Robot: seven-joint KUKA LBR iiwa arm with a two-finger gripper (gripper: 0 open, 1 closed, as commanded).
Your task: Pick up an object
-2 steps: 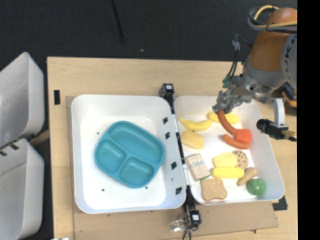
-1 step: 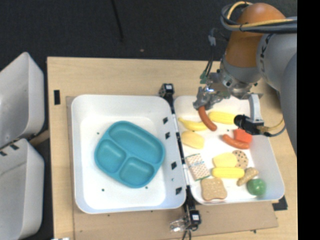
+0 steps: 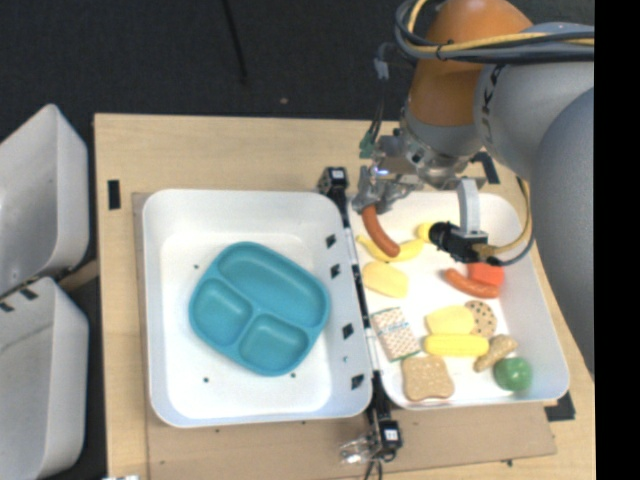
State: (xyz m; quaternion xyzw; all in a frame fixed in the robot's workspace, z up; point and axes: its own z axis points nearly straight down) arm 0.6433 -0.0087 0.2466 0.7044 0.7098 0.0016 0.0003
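Gripper (image 3: 378, 200) low over far left corner of right bin (image 3: 530, 298), just above red sausage (image 3: 379, 233), finger opening impossible to tell, blue plate (image 3: 260, 308) in left bin (image 3: 170, 268)

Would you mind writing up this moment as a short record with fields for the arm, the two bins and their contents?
arm: gripper low over the right bin's far end, above the sausage
left bin: blue divided plate
right bin: toy foods, among them a toast slice, a green ball, a cookie
grasp: nothing seen held
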